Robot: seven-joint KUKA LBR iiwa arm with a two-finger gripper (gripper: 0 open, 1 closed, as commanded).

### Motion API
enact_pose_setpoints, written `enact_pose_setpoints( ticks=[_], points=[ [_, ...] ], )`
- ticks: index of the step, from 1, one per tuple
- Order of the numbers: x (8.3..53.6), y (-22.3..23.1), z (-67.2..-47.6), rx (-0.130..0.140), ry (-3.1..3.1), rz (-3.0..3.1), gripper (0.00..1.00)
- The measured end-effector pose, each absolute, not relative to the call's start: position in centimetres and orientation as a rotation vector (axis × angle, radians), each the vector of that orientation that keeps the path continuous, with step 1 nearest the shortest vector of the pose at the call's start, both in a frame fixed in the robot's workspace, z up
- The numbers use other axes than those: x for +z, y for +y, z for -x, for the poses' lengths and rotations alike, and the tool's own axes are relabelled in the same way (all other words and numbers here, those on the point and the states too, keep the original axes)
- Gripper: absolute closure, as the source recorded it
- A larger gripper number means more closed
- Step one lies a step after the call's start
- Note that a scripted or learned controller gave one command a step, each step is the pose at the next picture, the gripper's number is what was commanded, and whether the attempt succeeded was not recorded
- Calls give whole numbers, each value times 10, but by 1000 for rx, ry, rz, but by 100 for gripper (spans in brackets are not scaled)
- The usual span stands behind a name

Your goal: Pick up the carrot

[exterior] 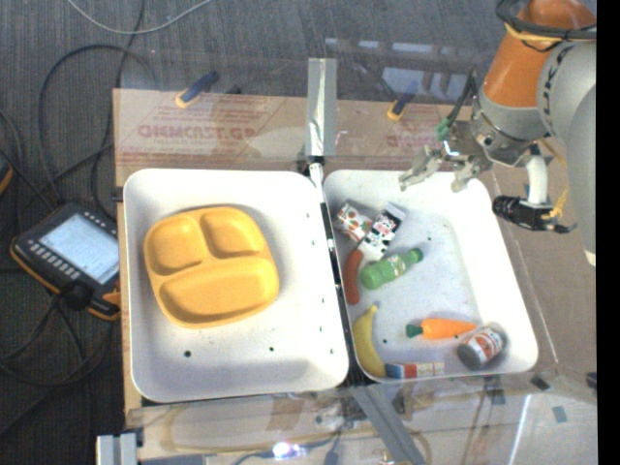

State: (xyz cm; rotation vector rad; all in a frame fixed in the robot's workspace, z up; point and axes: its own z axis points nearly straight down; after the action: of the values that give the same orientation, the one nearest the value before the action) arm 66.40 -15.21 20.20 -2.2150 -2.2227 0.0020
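Lying in right bin: carrot (441, 329)

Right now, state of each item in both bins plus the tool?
tool: open, holds nothing, above right bin's far edge
carrot: lying flat in right bin, beside can
can: on its side
green bottle: on its side
banana: lying flat along the bin's left wall
yellow tray: right side up in left bin, nothing in its compartments
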Motion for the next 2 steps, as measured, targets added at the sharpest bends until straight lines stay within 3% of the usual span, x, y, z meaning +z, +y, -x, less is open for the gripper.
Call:
enact_pose_setpoints(
  ticks=[1, 2],
  points=[
    [112, -182, -596, 7, -2212, 2225, 0],
    [139, -197, -531, 6, -1796, 2572, 0]
  ],
)
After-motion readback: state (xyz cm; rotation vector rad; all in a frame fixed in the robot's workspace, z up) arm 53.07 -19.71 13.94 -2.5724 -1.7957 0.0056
